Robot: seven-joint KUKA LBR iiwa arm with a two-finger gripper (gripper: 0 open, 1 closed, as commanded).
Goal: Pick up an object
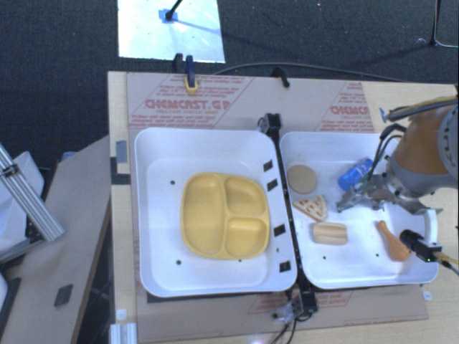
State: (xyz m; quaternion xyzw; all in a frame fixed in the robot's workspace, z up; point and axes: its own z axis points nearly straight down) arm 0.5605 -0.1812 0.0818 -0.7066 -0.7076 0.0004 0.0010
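Observation:
The right bin (337, 140) holds several small things. A blue cylinder-like piece (355, 173) lies tilted near its middle. A round tan disc (302, 179) sits at the left, with a toy pizza slice (311, 208) just below it and a tan bread block (329, 233) below that. An orange carrot-like piece (391, 240) lies at the lower right. My gripper (356, 198) hangs low over the bin, just below the blue piece and right of the pizza slice. Nothing shows clearly between its fingers.
The left bin (158, 192) carries a yellow divided plate (226, 215). A black-clipped divider (280, 206) separates the two bins. The arm (423, 156), with its orange band, covers the right bin's right side. A black fitting (419, 246) on a white bracket juts out near the orange piece.

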